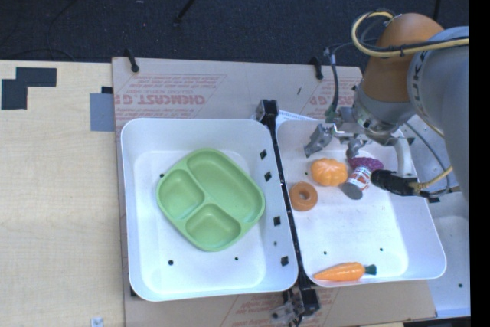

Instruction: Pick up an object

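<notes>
- Over the right bin point(429, 253), at its far side, the gripper point(338, 138) hangs with jaws spread wide, holding nothing.
- Just below it lies an orange fruit point(328, 171); a small can point(357, 181) and a purple piece point(368, 163) sit beside it.
- An orange ring point(304, 196) lies near the divider; a toy carrot point(344, 271) rests at the near wall.
- Left bin point(138, 241): a green divided plate point(210, 198).

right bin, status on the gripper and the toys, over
Gripper open, over right bin, holding nothing. Orange toy just below it, not gripped. Donut and small can close beside; carrot apart at near edge.
</notes>
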Action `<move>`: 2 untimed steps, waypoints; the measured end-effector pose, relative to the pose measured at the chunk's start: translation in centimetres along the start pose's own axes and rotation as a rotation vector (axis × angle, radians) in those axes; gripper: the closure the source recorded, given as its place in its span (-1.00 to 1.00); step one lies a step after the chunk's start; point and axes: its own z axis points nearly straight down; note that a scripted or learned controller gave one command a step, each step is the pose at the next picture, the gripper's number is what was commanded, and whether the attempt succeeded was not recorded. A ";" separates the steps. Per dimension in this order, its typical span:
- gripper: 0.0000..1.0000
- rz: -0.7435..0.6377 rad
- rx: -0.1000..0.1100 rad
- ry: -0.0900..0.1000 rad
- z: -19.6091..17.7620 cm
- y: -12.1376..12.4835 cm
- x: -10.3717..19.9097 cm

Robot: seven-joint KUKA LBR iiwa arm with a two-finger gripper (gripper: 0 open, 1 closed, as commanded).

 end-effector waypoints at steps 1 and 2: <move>-1.00 0.002 0.000 0.000 5.4 0.3 0.9; -1.00 0.003 -0.003 -0.001 6.6 0.2 1.0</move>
